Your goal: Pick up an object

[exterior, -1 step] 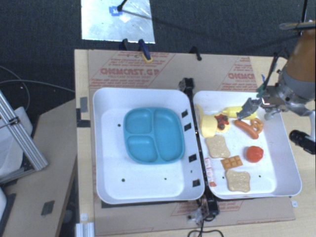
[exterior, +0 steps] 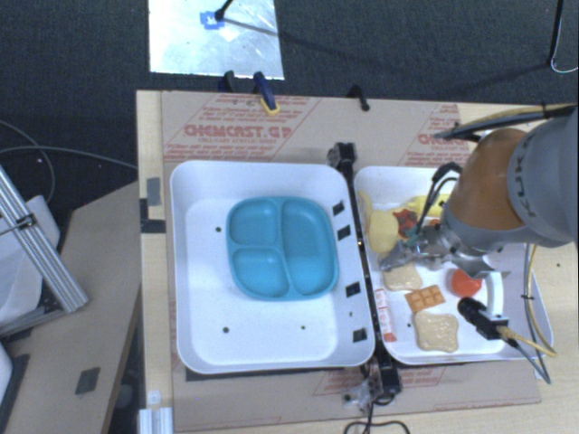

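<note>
The right bin (exterior: 384, 181) holds several toy food pieces. A pale yellow piece (exterior: 384, 230) lies near its left wall, with a small beige piece (exterior: 401, 279) below it. Closer to the front are an orange waffle square (exterior: 425, 298) and a tan toast slice (exterior: 437, 331). A red-orange round piece (exterior: 466, 284) sits beside the wrist. My gripper (exterior: 401, 257) hangs low over the left half of this bin, between the yellow piece and the beige piece. Nothing shows as held. The arm hides the bin's right half.
A blue divided plate (exterior: 279, 247) lies in the left bin (exterior: 204, 333). A black divider (exterior: 355, 242) runs between the two bins. More small yellow and red pieces (exterior: 412, 212) sit at the back of the right bin, under the wrist.
</note>
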### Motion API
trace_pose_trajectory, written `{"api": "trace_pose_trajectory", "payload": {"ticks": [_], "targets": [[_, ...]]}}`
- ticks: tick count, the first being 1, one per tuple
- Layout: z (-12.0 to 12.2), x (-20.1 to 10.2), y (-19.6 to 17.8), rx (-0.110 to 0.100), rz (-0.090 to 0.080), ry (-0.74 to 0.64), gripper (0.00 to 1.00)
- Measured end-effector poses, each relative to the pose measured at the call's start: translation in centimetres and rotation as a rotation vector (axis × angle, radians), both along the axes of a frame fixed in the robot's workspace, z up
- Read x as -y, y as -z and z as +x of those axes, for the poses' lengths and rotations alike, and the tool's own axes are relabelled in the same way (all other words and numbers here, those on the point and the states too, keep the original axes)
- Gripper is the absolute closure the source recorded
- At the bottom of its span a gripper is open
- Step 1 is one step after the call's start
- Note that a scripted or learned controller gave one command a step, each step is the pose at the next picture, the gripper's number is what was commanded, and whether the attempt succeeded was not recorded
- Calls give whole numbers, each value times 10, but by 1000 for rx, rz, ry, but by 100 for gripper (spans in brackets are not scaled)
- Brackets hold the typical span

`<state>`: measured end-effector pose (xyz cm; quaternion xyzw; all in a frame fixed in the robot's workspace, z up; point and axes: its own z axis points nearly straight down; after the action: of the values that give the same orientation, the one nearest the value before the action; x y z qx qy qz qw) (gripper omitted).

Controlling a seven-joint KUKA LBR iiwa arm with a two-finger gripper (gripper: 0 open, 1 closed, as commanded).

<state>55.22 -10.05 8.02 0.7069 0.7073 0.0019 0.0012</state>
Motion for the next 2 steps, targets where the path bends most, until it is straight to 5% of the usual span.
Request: {"api": "trace_pose_trajectory", "payload": {"ticks": [1,2], "targets": [[82,-8,-6,5,-2,-7,0],[78,-6,-17,-7,-1,-4,100]]}}
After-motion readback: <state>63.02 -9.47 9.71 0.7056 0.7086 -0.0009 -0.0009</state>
